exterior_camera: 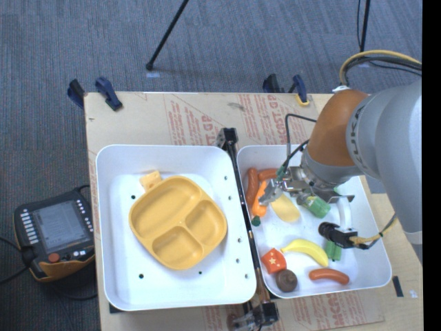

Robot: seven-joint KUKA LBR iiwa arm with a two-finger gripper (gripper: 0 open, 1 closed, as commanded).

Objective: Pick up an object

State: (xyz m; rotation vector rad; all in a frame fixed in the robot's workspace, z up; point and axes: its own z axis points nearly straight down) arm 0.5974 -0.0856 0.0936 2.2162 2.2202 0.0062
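my gripper point(279, 188): honestly can't tell its state, hanging low in the right bin point(375, 257)
target: pale yellow piece point(286, 210) just beside it
risk: carrot point(259, 197) and sausage point(252, 181) crowd close, so I could nudge or snag the wrong one

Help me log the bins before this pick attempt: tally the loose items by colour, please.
Yellow: 3, the divided tray, the banana, the pale piece
Orange or red: 4, the carrot, two sausages, the red block
Green: 1
Brown: 1
Total: 9, though the arm may hide more.
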